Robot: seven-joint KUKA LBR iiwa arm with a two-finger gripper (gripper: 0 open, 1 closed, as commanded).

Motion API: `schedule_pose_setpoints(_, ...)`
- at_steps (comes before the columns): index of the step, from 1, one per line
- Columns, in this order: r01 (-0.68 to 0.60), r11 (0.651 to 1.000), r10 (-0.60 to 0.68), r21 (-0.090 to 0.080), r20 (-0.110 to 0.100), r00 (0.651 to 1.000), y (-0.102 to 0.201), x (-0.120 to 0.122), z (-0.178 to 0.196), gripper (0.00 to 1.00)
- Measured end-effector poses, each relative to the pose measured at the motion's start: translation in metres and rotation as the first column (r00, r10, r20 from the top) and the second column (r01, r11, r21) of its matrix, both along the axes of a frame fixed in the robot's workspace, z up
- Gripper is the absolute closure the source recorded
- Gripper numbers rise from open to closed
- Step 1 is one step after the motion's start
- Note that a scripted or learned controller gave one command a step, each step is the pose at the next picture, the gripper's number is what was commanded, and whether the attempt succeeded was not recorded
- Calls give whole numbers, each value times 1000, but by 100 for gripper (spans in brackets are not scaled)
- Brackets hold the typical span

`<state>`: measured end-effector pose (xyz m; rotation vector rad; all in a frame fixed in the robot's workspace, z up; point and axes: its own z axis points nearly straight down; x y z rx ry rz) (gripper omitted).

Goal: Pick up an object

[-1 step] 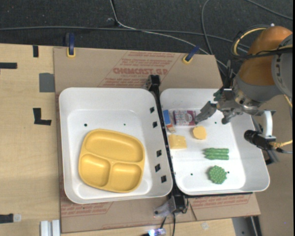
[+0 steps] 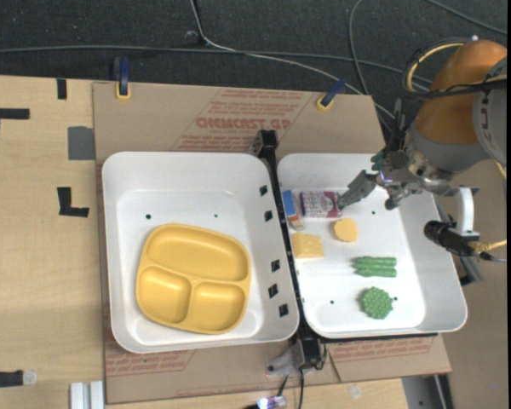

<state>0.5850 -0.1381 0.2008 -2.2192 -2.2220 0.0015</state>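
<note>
Nearest the camera's edge of the right bin point(image 2: 447, 313) sits the round green piece point(image 2: 376, 302), and just beyond it the green bean bundle point(image 2: 375, 267). Further in lie the yellow square slice point(image 2: 307, 245) and the small orange round point(image 2: 347, 230), then the pink-labelled packet point(image 2: 319, 204) with a little blue-and-white box point(image 2: 289, 208) beside it against the divider. My hand point(image 2: 376, 187) hangs above the far right part of this bin, two dark fingers point(image 2: 354, 192) spread apart with nothing between them, so I judge it released and empty. The left bin point(image 2: 119, 254) carries only the yellow divided tray point(image 2: 192, 277), well apart from me.

What could go wrong from here, as I judge it: the packet, the orange round and the slice lie close together, so a descent slightly off could land one finger on a neighbour and shove things aside instead of straddling one. The flat slice and packet offer little height to pinch (my fingers might simply close above them). The round could roll out under a squeeze.

The nearest candidates are the packet, just beside my left-pointing fingertip, and the orange round, a little nearer the camera than my hand; the green pieces lie nearer still, toward the front rim of the desk's right bin
</note>
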Motion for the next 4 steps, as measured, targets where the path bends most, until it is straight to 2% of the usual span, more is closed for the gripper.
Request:
schedule_pose_setpoints(1,0,1000,0,0,-5,1000,7,-9,-52,0)
schedule_pose_setpoints(2,2,1000,-2,-2,1,1000,10,-13,-114,0)
schedule_pose_setpoints(3,1,1000,-1,-3,6,1000,9,-11,-113,0)
schedule_pose_setpoints(4,0,1000,0,-4,6,1000,10,-11,-103,100)
